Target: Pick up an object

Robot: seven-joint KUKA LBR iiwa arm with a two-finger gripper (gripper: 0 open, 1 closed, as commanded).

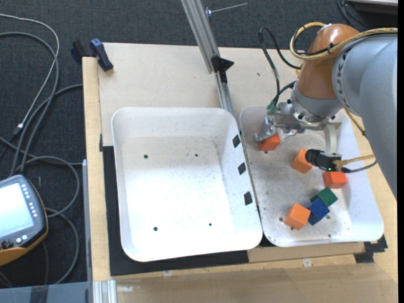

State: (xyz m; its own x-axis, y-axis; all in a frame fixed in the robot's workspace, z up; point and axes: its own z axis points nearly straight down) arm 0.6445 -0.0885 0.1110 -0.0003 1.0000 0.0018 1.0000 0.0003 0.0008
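Fingers (270,135) of the arm were clamped on a red-orange block (270,142) in the right bin (372,223); the block sat near the bin's upper left corner, well apart from the other blocks.

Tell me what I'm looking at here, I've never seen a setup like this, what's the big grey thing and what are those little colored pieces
The big grey thing is a robot arm with an orange band, reaching in from the right. One camera, fixed above the bench, looks down at a slant. Two shallow white bins sit side by side: the left bin and the right bin. The right bin holds small blocks: orange ones, a red-orange one, a green one and a blue one. The arm's claw is down over another red-orange block near the bin's far corner. Whether it truly grips that block is unclear.
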